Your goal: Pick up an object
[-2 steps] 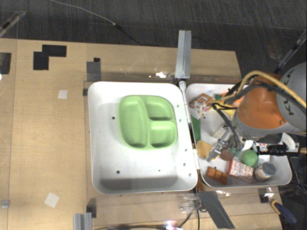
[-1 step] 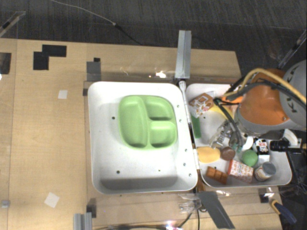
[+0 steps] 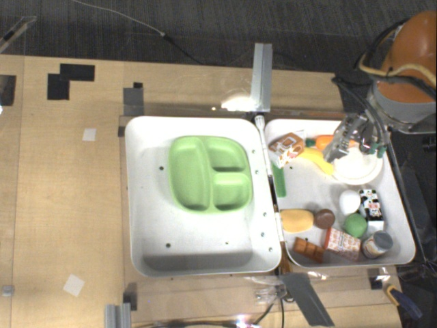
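Right bin (image 3: 403, 217): gripper (image 3: 348, 139) blurred (partly covering banana (image 3: 315, 158)).

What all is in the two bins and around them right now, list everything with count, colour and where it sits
Bins: 2, white, side by side on the bench.
Divided tray: 1, light green, middle of the left bin.
Round plate: 1, white, upper right of the right bin.
Banana-like piece: 1, yellow, left of the plate.
Carrot-like piece: 1, orange, above the yellow piece.
Small packet: 1, brown and white, right bin's upper left.
Marker: 1, green, along the right bin's left wall.
Bun-shaped item: 1, yellow-tan, lower left of the right bin.
Ball: 1, green, lower right of the right bin.
Can: 1, grey-topped, lower right corner.
Arm: 1, grey with orange.
Claw: 1, metallic, over the plate's upper edge.
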### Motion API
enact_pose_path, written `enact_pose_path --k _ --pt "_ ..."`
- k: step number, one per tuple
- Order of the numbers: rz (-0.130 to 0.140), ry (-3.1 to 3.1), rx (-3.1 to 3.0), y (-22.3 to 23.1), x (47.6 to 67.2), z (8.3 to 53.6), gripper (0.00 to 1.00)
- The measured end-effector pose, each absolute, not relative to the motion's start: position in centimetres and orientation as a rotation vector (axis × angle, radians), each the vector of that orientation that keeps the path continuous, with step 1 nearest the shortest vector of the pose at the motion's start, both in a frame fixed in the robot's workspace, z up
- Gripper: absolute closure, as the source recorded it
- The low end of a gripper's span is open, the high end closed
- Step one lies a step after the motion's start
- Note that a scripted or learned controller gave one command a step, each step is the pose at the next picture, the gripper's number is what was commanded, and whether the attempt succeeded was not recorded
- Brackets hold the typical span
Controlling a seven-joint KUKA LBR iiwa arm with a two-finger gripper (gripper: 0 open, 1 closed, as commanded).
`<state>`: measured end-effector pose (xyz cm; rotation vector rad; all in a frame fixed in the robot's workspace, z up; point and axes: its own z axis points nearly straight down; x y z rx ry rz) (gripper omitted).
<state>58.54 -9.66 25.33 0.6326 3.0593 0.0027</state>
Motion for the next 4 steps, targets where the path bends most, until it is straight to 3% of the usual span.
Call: enact_pose_path --k 1,2,3,4 --pt "0.002 3.102 0.442 -7.3 65.7 25.6 1.0" --pt "-0.004 3.125 -0.143 -11.9 64.6 27.1 1.0" --pt "-0.006 3.091 -0.488 -17.7 67.0 26.2 1.0" --pt "-0.008 3.05 -0.699 -20.5 67.1 29.1 1.0"
